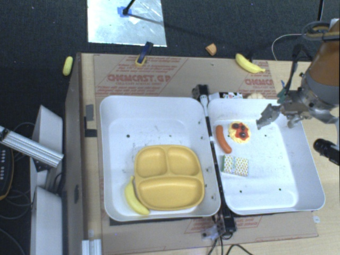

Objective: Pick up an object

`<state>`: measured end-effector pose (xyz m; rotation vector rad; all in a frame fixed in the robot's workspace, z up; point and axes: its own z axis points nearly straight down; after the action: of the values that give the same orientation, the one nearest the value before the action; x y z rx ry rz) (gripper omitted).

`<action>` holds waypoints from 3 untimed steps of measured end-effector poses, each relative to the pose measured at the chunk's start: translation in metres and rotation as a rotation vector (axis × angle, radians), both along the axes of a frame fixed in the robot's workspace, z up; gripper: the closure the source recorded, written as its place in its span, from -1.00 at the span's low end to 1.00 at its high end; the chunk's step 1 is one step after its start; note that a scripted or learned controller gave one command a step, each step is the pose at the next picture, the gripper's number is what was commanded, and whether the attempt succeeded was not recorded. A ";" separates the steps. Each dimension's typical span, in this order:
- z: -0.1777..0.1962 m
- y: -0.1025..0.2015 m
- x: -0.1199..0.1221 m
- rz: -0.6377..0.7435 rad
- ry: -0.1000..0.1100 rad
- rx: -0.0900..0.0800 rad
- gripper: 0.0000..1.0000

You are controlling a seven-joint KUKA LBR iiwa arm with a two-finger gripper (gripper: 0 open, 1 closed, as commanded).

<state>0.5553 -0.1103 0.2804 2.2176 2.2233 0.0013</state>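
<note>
The right white bin [287, 193] holds a red sausage [223, 139], a small round pizza toy [239, 132] and a checkered packet [236, 166], all near its left side. My gripper [278, 119] hangs over the bin's far right part, to the right of the pizza toy and apart from it. Its fingers [264, 119] are spread open with nothing between them. In the left white bin [119, 121] lie a yellow divided plate [169, 176] and a banana [134, 197] against the plate's front-left edge.
Behind the bins, a second banana [248, 64] lies on the bench, with a small orange piece [211, 49] on the floor beyond it. A yellow object [67, 65] lies off the far-left corner. A blue-and-yellow clamp [144, 52] grips the back edge. A black divider [211, 147] separates the bins.
</note>
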 end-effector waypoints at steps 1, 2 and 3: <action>-0.072 -0.015 0.062 0.001 0.001 0.000 -1.00; -0.187 0.005 0.095 0.002 0.003 0.001 -1.00; -0.196 0.022 0.038 -0.002 0.000 0.000 -1.00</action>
<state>0.5937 -0.0882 0.0847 2.2195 2.2208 0.0011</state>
